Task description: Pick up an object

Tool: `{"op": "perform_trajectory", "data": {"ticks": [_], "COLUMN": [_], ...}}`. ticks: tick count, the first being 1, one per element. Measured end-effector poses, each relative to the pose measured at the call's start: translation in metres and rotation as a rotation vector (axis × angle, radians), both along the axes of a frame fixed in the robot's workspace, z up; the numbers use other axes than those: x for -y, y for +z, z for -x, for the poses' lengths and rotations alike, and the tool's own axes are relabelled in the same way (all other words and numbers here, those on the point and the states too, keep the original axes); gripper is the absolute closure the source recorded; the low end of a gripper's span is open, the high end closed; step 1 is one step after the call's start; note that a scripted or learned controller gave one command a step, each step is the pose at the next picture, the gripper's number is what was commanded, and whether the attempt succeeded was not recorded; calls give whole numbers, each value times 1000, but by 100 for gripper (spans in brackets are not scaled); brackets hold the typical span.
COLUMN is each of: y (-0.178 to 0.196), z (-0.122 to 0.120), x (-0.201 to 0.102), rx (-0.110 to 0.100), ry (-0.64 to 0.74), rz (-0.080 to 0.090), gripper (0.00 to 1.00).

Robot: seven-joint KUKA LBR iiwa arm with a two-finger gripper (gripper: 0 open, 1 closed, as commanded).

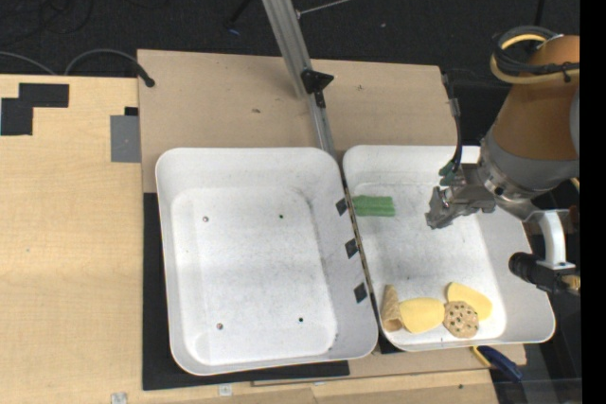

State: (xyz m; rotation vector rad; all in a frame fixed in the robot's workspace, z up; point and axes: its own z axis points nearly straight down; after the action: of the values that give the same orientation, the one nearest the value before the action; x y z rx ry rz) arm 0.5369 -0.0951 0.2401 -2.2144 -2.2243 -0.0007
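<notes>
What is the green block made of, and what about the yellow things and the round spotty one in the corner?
The green block looks matte and soft-edged, maybe foam or rubber. The yellow pieces look smooth and evenly coloured, like plastic toy food. The round spotty piece is tan with dark dots like a cookie, probably plastic too. The picture is too small to be certain about any of them.

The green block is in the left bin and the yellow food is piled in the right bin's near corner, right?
Not quite. The green block lies in the right bin, near the divider. The yellow food is indeed in that bin's near corner. The camera view shows it.
</notes>
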Motion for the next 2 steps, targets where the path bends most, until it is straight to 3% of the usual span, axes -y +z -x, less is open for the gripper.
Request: {"op": "perform_trajectory", "data": {"ticks": [2], "y": [-12], "z": [-31], "x": [-102], "rx": [0], "ry": [-1], "rz": [2], "gripper": [100]}}
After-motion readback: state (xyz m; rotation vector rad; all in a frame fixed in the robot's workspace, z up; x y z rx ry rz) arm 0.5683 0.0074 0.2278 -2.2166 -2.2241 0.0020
